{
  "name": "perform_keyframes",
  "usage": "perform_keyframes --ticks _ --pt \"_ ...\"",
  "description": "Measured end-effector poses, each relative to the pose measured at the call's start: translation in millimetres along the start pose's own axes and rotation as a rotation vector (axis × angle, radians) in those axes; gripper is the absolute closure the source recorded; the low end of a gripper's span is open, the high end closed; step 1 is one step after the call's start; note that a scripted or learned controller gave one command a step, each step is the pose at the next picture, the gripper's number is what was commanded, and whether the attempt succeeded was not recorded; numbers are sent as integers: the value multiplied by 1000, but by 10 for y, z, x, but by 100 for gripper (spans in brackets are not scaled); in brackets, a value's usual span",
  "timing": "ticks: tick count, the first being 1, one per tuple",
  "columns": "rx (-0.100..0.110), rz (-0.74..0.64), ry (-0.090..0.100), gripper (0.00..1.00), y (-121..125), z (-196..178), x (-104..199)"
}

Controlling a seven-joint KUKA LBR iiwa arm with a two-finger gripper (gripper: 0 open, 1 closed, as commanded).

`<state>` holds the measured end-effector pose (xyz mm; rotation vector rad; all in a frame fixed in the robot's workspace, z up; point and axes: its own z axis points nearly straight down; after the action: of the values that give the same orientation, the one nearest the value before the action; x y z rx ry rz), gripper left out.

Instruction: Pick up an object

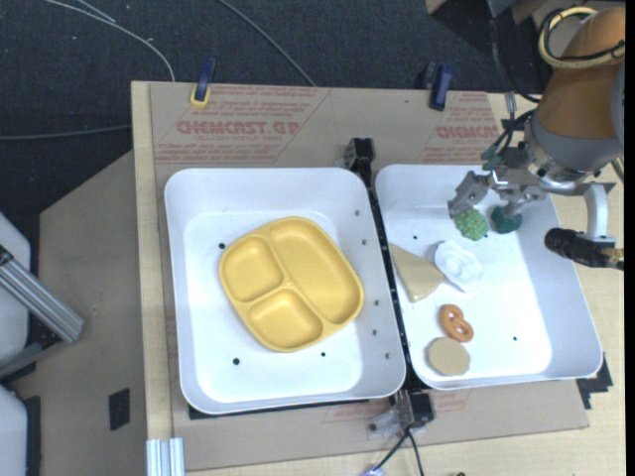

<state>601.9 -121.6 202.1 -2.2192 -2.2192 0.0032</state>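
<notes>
1. Claw sits over right bin, at its 12 o'clock end, fingers apart.
2. Green broccoli piece sits just below and between the fingers, looks straddled but not clamped or lifted.
3. White crumpled thing, wedge, pretzel, round cookie lie toward 6 o'clock.
4. Yellow tray in left bin.
5. Remaining: close, lift.

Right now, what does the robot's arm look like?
The arm is fat and round, grey with an orange band above the wrist. A yellowish cable loops at its top. At the end sits a small grey metal gripper with teal fingertips.
</notes>
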Motion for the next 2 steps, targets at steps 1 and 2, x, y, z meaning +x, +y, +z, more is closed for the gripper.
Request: perform_keyframes --ticks 1,2 --pt "5 1 1 0 -42 604 -72" --pt "4 0 1 0 -54 1141 -66"
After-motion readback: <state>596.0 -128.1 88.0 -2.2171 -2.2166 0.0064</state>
